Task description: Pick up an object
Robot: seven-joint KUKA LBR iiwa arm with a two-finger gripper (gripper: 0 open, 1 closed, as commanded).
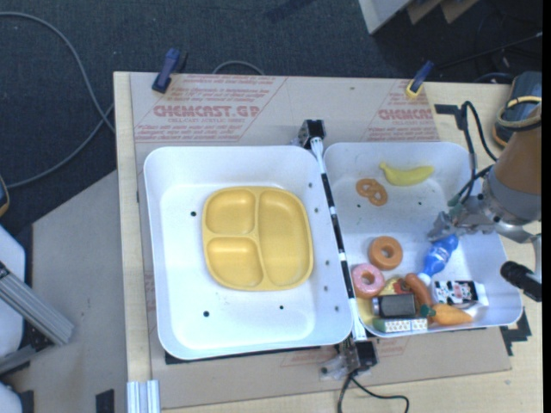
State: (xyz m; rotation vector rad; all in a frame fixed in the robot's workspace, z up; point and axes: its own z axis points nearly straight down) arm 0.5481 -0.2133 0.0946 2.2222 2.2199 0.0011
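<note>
My gripper [449, 224] hangs over the right side of the right bin [344, 166], reaching in from the right. Just below it, touching or nearly touching its tip, lies a small blue bottle [439, 257], tilted. Other objects in this bin: a yellow banana [407, 174] at the back, a brown pretzel [372, 191], a glazed brown donut [386, 252], a pink donut [368, 280], an orange carrot [451, 316], a red sausage [419, 287], a dark box [397, 305] and a small white carton [456, 293].
The left bin [172, 188] holds a yellow divided plate [257, 237]. The arm's orange band [522, 169] and a black cable [469, 136] stand over the right bin's right rim. Blue clamps [167, 70] sit at the board's back corners.
</note>
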